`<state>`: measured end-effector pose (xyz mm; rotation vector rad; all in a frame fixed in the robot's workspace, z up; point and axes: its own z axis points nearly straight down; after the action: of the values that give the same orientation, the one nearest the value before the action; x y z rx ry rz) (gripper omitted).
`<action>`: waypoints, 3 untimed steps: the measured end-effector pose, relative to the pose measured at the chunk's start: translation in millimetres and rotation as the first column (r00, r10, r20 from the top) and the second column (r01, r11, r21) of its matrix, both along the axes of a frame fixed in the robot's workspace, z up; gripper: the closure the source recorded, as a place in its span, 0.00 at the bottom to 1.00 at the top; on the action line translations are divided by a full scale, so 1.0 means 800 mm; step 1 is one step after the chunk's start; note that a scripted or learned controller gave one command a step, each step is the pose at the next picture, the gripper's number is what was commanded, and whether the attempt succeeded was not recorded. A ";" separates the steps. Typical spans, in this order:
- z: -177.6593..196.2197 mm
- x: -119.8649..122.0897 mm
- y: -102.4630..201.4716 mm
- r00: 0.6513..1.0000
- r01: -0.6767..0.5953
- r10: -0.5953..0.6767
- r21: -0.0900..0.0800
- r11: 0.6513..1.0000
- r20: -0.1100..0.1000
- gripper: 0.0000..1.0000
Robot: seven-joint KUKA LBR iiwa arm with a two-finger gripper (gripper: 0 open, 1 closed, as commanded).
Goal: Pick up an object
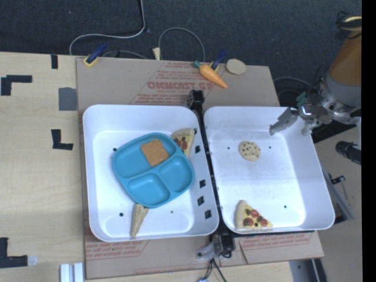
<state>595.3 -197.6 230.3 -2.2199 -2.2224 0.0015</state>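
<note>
In the right bin [305,175] a chocolate-chip cookie [249,151] lies near the middle, and a pizza slice [252,216] lies at the front. My gripper [292,126] hangs over this bin's far right corner, up and to the right of the cookie. It is open, with nothing between its fingers. The left bin [97,157] holds a blue divided plate [158,178] with a square of toast [155,152] on it. A second pizza slice [184,138] sits by the plate's far right edge. A waffle cone [138,219] lies at the front.
A toy carrot [211,76] and a round beige piece [236,67] lie on the cardboard behind the bins. A black clip strip [202,157] runs between the two bins. Cables loop at the back. The arm's grey body [343,81] stands at the right.
</note>
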 end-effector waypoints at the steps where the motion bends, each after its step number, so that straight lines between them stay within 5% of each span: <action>1: -0.185 0.004 0.054 1.000 -0.003 0.003 -0.001 1.000 -0.001 0.00; 2: -0.181 0.095 0.095 1.000 -0.005 0.005 -0.001 1.000 0.007 0.00; 3: -0.179 0.067 0.075 1.000 0.000 0.000 -0.001 1.000 0.006 0.00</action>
<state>649.3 -137.6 86.9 -2.2238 -2.2261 -0.0041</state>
